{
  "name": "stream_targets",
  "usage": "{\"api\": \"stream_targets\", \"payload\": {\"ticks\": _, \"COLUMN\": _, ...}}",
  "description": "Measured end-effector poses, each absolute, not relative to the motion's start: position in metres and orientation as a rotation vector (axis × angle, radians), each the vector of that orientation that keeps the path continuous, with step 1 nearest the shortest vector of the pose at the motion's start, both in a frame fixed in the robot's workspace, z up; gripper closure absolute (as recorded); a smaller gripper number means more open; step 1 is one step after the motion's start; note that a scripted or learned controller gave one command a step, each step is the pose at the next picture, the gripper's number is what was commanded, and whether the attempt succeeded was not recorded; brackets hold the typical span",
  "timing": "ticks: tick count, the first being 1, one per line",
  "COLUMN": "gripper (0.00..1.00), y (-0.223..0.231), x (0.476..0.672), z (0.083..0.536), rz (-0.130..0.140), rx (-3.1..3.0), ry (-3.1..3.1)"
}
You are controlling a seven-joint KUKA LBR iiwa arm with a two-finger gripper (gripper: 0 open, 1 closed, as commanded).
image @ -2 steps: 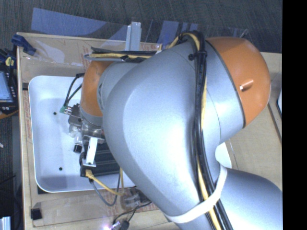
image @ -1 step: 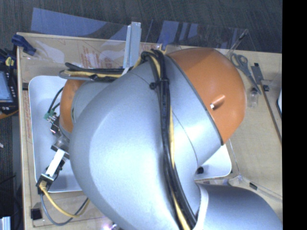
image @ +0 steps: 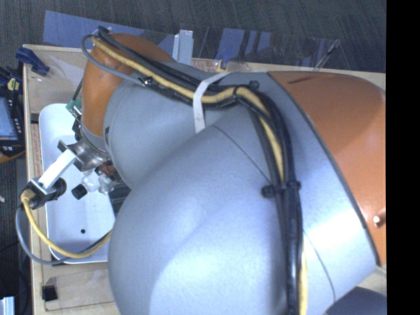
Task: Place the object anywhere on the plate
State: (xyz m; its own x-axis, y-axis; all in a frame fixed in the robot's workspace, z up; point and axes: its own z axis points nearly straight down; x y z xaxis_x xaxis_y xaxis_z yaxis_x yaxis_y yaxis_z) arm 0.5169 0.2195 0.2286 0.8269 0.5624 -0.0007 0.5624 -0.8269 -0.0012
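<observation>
Object possibly the dark speck (image: 83, 230), in smooth white bin (image: 49, 120), rounded grey arm (image: 216, 209) above

We look down from single fixed camera above desk (image: 72, 287), at slant. Dark carpeted floor (image: 197, 5) at top of frame, so view faces toward far edge of desk. Arm (image: 223, 202) enters from right, passes very close under lens, grey casing and orange band (image: 105, 77) large in frame. Past it we see left white bin (image: 52, 120) and desk's left edge only. No second view to compare.
</observation>
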Motion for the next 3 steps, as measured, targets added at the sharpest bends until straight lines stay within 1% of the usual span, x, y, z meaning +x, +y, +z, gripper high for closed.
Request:
{"api": "stream_targets", "payload": {"ticks": 1, "gripper": 1.00, "y": 0.1541, "x": 0.4820, "z": 0.2439, "rz": 0.008, "rx": -2.671, "ry": -1.645}}
{"api": "stream_targets", "payload": {"ticks": 2, "gripper": 0.00, "y": 0.1546, "x": 0.4818, "z": 0.2437, "rz": 0.009, "rx": -2.669, "ry": -1.646}}
{"api": "stream_targets", "payload": {"ticks": 3, "gripper": 0.00, "y": 0.1546, "x": 0.4818, "z": 0.2437, "rz": 0.009, "rx": -2.669, "ry": -1.646}}
